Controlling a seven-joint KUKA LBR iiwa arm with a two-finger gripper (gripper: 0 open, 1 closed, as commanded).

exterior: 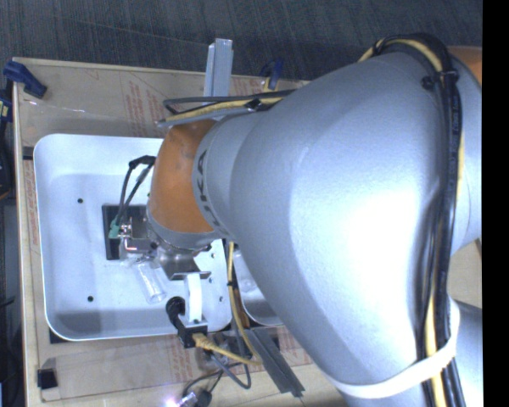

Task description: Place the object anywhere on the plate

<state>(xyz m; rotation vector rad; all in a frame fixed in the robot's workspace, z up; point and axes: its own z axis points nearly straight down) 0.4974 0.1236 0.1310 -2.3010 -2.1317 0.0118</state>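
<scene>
My grey arm with its orange band reaches in from the right and covers most of the view. The gripper hangs low over the left white bin, near the bin's middle and toward its front wall. Its black wrist block with a small green part sits just behind it. The arm hides whatever lies beneath it.
A sliver of the right bin shows under the arm. Cables and a black bracket lie at the bench's front edge. Blue clamps sit at the bench's far left corner, and a metal post stands behind the bins.
</scene>
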